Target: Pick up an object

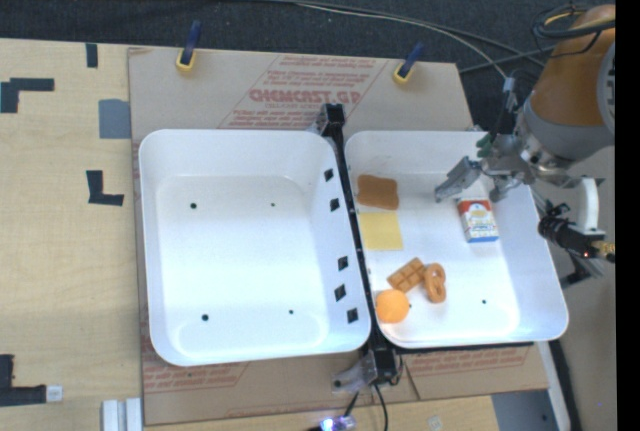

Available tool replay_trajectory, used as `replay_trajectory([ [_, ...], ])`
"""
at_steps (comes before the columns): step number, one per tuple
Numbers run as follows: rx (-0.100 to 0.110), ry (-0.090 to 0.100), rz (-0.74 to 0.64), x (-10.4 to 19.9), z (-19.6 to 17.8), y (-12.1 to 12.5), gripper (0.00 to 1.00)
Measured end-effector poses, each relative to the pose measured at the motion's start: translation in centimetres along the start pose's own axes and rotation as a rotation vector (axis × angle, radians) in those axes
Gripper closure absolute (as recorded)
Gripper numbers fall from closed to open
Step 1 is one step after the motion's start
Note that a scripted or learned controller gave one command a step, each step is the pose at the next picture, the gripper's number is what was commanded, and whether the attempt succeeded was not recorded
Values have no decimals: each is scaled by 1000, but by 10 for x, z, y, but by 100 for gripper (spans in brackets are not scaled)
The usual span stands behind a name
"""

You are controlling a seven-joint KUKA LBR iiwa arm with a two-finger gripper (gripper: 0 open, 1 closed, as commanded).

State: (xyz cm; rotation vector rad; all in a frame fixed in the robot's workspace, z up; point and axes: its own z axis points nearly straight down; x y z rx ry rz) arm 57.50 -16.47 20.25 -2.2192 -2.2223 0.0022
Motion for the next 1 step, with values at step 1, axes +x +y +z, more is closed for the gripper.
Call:
replay_trajectory([
  [1, 13, 6, 3, 26, 113, -88, 0],
])
